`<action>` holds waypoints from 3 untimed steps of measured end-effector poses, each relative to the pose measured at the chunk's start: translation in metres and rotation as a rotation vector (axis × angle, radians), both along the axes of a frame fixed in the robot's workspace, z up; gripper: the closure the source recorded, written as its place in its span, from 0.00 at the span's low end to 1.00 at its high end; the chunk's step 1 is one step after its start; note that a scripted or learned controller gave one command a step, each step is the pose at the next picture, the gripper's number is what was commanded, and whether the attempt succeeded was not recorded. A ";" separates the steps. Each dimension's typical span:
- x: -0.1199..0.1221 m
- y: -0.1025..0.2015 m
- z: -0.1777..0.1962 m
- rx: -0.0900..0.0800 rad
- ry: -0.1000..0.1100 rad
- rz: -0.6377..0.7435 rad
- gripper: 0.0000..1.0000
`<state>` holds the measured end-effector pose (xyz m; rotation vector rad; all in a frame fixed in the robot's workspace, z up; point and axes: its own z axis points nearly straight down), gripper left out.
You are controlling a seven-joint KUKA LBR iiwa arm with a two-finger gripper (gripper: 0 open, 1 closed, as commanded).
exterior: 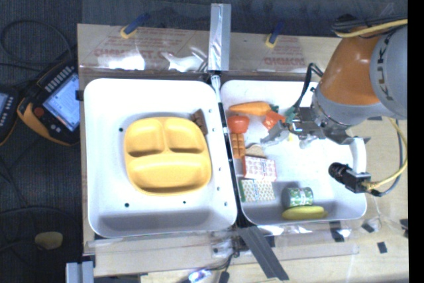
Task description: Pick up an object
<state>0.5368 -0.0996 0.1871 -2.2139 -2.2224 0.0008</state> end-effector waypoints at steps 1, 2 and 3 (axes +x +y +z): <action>-0.023 0.043 -0.004 -0.002 0.000 0.084 0.00; -0.046 -0.009 -0.075 -0.001 -0.001 0.164 0.00; 0.055 -0.017 -0.095 -0.006 -0.019 0.103 0.00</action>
